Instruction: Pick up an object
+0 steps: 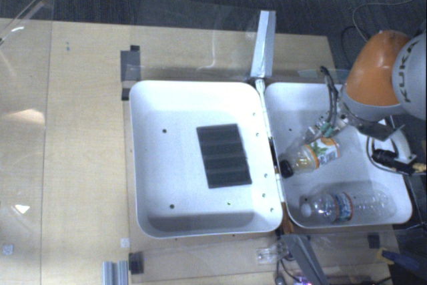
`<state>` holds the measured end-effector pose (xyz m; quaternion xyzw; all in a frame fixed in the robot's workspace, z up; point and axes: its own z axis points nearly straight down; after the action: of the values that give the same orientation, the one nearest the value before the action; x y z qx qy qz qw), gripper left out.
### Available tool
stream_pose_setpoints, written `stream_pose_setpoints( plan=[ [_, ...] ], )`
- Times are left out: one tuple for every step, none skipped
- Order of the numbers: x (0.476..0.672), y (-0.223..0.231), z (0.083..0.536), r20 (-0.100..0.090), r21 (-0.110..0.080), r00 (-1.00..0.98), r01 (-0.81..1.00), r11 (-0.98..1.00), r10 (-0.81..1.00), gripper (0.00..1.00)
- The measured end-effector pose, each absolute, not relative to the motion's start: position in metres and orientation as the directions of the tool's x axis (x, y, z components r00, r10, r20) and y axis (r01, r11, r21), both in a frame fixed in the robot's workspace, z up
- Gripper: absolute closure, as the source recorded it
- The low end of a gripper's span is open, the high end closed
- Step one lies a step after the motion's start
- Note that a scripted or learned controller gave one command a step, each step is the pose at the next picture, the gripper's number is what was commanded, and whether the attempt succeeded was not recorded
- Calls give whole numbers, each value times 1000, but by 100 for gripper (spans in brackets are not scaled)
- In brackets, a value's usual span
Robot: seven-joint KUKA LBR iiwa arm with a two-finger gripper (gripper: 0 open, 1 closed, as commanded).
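**Arm over the right bin**

The pincer (328, 125) hangs in the right bin (293, 100) just above a small amber bottle (308, 156) — whether it grips anything, I cannot tell. A clear plastic bottle (343, 206) lies nearer that bin's front wall. Left of it, the other bin (153, 143) holds a black ridged pad (223, 155).

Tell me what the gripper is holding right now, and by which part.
It cannot be told. The gripper sits right at the upper end of the small bottle in the right bin, but a grasp isn't visible.
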<state>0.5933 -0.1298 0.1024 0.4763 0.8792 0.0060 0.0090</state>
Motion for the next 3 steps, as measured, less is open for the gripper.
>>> stream_pose_setpoints(
  plan=[
    [593, -130, 102, -10, 19, -546, 838, 546, 838, 0],
    [626, -87, 129, -1, 6, -223, 975, 223, 975, 0],
    [583, -102, 89, -3, 12, -235, 972, 235, 972, 0]
  ],
)
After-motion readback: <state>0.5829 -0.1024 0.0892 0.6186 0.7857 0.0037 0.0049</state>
